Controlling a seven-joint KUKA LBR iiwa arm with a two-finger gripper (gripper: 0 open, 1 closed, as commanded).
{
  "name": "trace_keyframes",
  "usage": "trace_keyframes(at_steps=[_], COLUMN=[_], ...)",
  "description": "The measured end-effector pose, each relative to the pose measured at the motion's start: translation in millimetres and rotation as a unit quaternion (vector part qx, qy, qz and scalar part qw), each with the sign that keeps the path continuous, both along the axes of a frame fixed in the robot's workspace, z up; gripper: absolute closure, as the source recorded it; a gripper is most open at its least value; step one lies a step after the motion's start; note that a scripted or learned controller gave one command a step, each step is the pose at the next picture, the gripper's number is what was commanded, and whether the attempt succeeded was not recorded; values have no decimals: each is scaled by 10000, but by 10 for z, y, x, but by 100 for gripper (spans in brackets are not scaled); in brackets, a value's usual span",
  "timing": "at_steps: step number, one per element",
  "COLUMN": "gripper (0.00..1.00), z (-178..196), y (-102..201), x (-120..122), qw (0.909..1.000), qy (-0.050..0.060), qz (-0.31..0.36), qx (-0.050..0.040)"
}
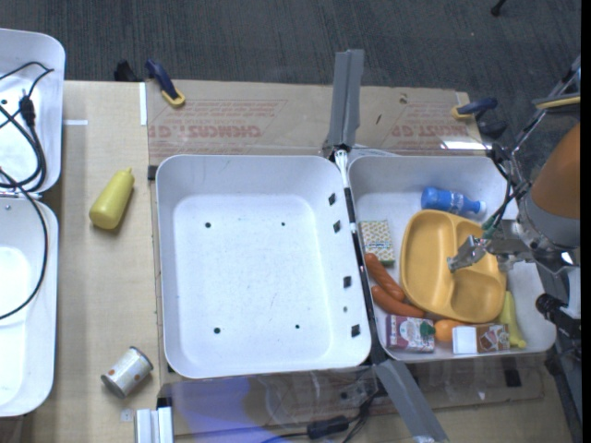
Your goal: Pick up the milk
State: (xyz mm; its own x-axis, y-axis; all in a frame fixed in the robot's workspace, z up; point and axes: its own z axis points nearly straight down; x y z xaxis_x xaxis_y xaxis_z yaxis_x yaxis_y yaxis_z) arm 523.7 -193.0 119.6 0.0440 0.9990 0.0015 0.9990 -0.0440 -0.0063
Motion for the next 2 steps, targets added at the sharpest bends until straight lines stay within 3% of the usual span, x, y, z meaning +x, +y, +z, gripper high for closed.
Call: trace_keyframes(at_steps=[1,2], gripper=[0,0], z=[-227,680], y=[413,1052], x=[-347,-147], qw=[9916,9784], qy=[-156,7], qz=[-1284,-2067], qx=[-38,-27])
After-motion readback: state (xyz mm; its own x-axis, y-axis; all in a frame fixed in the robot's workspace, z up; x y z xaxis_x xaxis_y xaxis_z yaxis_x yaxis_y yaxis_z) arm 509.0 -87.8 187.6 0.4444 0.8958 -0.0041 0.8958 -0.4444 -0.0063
